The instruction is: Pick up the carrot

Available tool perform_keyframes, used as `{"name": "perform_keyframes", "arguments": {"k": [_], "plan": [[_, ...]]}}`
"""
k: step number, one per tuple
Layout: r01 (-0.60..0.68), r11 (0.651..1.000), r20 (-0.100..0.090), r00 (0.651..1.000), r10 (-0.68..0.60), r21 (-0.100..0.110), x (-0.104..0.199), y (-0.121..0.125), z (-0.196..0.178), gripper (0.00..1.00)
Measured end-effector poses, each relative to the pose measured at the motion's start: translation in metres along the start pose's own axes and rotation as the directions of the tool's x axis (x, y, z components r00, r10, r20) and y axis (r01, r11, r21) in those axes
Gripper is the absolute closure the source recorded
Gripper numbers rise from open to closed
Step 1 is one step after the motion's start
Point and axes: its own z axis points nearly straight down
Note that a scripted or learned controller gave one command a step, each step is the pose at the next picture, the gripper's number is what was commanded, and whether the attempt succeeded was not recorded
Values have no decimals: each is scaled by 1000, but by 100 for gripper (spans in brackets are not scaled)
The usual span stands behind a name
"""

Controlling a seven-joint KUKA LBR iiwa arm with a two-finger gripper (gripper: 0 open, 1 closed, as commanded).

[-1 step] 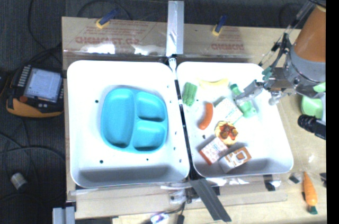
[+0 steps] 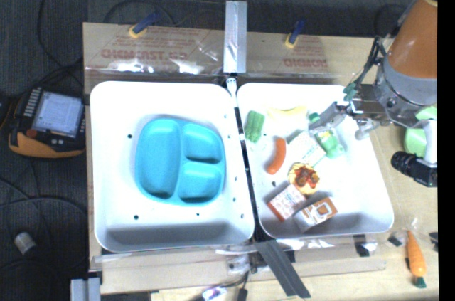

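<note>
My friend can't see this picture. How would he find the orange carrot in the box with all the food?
Start at the right white bin, the one next to the bin with the blue tray. Look near its left wall, just below the green vegetable. The carrot is the smooth, slim orange stick lying at a slant; its neighbours are green, yellow, or boxy packets.

I see the arm (image 2: 416, 43) coming in from three o'clock, its orange band sitting high at about two o'clock with the grey wrist just beneath it. From the wrist the gripper (image 2: 328, 116) reaches out toward nine o'clock, tilted a little downward, ending right of the frame's centre. Cables run down beside the wrist on its nine o'clock side. I cannot make out how the gripper's tip is set from this slanted overhead angle.
</note>
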Motion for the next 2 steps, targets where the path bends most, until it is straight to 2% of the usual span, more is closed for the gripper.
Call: {"name": "perform_keyframes", "arguments": {"k": [1, 2], "plan": [[-136, 991, 3, 991, 136, 1, -3, 25, 74, 0], [-67, 998, 4, 998, 67, -17, -10, 89, 206, 0]]}}
